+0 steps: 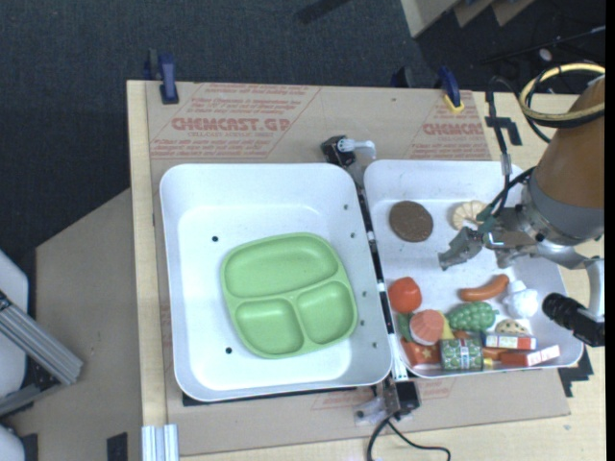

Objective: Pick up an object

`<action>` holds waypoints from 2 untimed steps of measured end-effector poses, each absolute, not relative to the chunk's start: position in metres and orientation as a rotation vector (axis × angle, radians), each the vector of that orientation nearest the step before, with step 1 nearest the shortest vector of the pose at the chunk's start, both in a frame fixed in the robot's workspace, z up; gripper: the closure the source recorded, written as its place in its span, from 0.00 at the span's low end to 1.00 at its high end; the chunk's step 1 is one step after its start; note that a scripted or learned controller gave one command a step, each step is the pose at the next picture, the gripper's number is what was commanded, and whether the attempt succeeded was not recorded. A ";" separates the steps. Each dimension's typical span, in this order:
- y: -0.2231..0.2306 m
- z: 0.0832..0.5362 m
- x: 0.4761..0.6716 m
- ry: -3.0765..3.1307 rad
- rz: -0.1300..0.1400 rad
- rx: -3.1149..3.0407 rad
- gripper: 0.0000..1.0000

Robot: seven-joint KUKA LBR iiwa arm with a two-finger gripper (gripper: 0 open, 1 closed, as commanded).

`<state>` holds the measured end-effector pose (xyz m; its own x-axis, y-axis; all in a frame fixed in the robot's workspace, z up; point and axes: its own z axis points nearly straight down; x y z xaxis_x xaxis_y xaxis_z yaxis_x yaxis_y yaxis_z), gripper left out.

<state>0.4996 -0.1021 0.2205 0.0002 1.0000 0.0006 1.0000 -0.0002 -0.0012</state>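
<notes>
My gripper (pixel 464 236) hangs over the right bin (pixel 434 176), in its upper middle, with the fingers open and nothing between them. Just left of it lies a brown round patty (pixel 411 221). A beige lumpy piece (pixel 468 210) sits right by the upper finger. Below the gripper lies an orange sausage (pixel 482 287). Further toward the front are a red tomato (pixel 405 294), a green bumpy vegetable (pixel 473 316), an orange-and-red round slice (pixel 428 327) and a green can (pixel 461 354).
The left bin (pixel 192 209) holds a green divided plate (pixel 288 293). A white piece (pixel 524 302), a small printed pack (pixel 510 335) and a red-and-white strip (pixel 524 357) crowd the right bin's front right corner. The arm's grey body (pixel 567 200) overhangs the bin's right side.
</notes>
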 end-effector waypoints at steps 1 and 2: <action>-0.088 0.182 0.584 -2.228 -0.002 -2.218 0.00; -0.103 0.099 0.632 -2.225 0.001 -2.221 0.00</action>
